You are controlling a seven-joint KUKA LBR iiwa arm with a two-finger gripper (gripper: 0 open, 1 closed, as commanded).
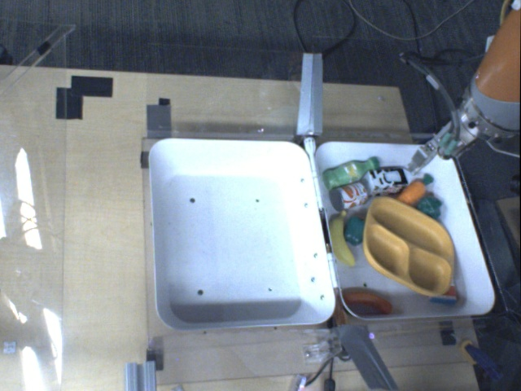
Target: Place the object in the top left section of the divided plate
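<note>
While the yellow divided plate point(409, 245) lay tilted in the lower right of the frame, inside the right bin point(482, 283), none of its sections held anything, so I judged the task at its start: the pick had not been made. Which object I was meant to carry I could not tell. Crowded along the plate's upper edge were an orange carrot-like piece point(413, 191), a teal piece point(431, 206), a black-and-white item point(389, 177) and a green bottle point(350, 172); a yellow banana point(341, 242) lay at its left and a red sausage-like piece point(368, 302) below it. My gripper point(424, 158) hung near the bin's upper edge, just above the carrot piece, with nothing between my fingers; whether they stood wide or narrow was too small to tell. Next I would need to descend on one item cleanly, then reach the plate's upper left section. The left bin point(236, 316) sat beside.
</note>
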